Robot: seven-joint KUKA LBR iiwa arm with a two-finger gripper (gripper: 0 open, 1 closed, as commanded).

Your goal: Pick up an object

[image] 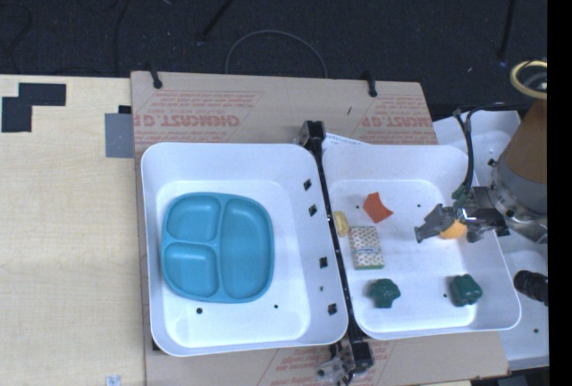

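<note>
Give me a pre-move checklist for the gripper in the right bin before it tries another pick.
1. Gripper is over the right bin: ok.
2. A thing is held: cannot tell; a yellow-orange piece sits right at the gripper, but the view does not show whether it is gripped.
3. Other targets lie apart from each other: ok; the orange piece, the patterned block and two green pieces do not touch.
4. Arm is clear of the bin's walls: cannot tell from this slant.
5. Blue tray in the left bin is out of the way: ok.
</note>
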